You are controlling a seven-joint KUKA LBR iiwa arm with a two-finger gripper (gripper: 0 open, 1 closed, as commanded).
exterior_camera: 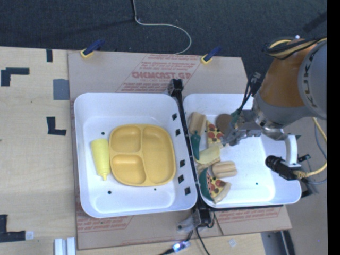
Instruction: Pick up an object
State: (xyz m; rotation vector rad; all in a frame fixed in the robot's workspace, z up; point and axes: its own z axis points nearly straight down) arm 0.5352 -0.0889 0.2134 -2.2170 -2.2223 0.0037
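Note:
My gripper hangs low over the right bin, just right of a cluster of toy foods along that bin's left side. The cluster holds a tan bread piece, a pizza slice beside the gripper, a pale yellow wedge, a hot dog bun and a second pizza slice on a green piece. The fingers are dark and merge with the wrist, so their spacing is unclear. Nothing visibly sits between them.
The left bin holds a yellow divided plate and a yellow bottle beside it. A black divider runs between the bins. The arm's grey and orange body covers the right bin's far right corner.

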